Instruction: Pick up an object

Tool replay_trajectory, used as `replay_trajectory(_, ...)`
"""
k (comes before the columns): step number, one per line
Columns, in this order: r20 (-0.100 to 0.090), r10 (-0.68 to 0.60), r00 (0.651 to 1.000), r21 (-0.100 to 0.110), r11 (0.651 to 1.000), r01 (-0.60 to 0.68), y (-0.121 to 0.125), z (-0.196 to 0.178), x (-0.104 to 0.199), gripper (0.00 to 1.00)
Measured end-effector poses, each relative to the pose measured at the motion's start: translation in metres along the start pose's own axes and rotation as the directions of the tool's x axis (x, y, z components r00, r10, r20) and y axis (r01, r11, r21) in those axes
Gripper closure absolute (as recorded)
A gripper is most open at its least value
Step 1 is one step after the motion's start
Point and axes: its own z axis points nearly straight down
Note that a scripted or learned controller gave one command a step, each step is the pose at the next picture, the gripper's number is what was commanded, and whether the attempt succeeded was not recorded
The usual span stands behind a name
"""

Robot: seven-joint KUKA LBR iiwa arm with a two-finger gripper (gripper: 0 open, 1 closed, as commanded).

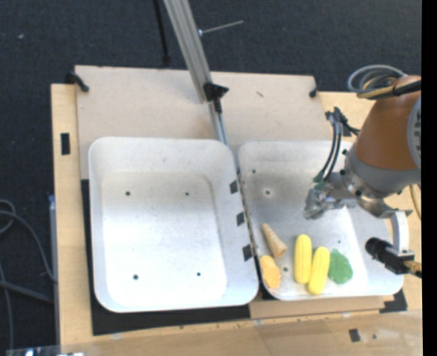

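Two yellow corn cobs (311, 264) are left lying untouched in the right bin (277, 162), gripper (316, 202) hung just above them, finger state can't really be told.

1. The arm (387, 143) is cut off by the right edge of the view, so its base and upper links cannot be seen.
2. The gripper (316, 202) is small and blurred, and its fingers merge into one grey mass.
3. The wrist hides part of the right bin (277, 169), covering its far right wall and corner.
4. The green object (340, 267) is too blurred to identify.
5. The orange piece (271, 272) lies against the bin's left wall, and its shape is unclear.
6. The metal pole (191, 43) runs out of the top edge.
7. The cables (3, 236) at left are cut by the frame's edge.
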Motion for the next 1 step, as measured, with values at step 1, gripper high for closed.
replay_trajectory(1, 0.000, -0.001, 1.000, -0.001, 1.000, 0.001, 0.0236, -0.0157, 0.0503, 1.00)
